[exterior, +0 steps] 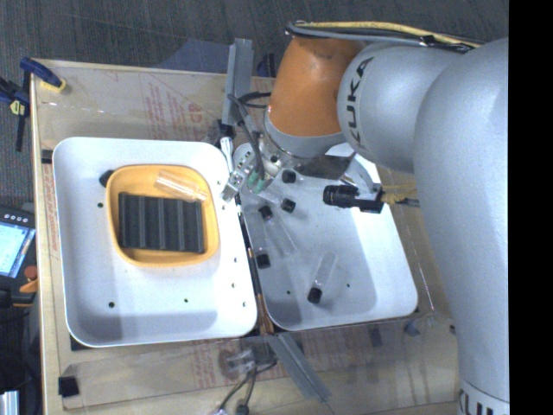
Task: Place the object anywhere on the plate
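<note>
A yellow plate (113, 219) with a dark ridged centre lies in the left bin (82, 292). A clear plastic vial (179, 184) rests across the plate's upper rim. My gripper (244, 178) hangs over the divide between the two bins, just right of the plate's top right corner and apart from that vial. The grey arm and its orange band (307, 85) cover the back of the right bin. Several more clear vials with black caps lie in the right bin, one (321, 275) near the front middle and another (262, 258) by the left wall.
The right bin (393, 292) sits close against the left one. A black-capped piece (352, 196) sticks out beside the wrist. A blue clamp (41, 72) sits at the bench's back left corner and a small screen (13, 249) at the far left.
</note>
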Robot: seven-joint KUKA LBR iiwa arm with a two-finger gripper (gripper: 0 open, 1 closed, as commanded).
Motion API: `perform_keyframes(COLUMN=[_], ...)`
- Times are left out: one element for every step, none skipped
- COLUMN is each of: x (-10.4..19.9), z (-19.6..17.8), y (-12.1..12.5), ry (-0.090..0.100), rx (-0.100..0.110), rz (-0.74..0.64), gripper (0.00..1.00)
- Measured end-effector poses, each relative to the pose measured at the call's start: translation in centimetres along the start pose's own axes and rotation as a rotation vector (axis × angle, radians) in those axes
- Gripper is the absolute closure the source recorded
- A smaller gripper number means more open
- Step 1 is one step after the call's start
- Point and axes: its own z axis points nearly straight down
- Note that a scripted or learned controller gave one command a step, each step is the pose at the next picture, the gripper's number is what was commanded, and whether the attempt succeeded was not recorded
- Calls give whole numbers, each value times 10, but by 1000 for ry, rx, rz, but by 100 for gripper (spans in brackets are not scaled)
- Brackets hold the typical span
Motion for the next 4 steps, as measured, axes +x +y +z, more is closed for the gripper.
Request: perform_keyframes(x=[21,3,3,-16], z=[-83,0,0,-2], y=[27,18,18,3], ry=[-4,1,0,-7], rx=[-3,1,0,-3], rz=[-81,-346,-346,-963], gripper=[100,100,0,0])
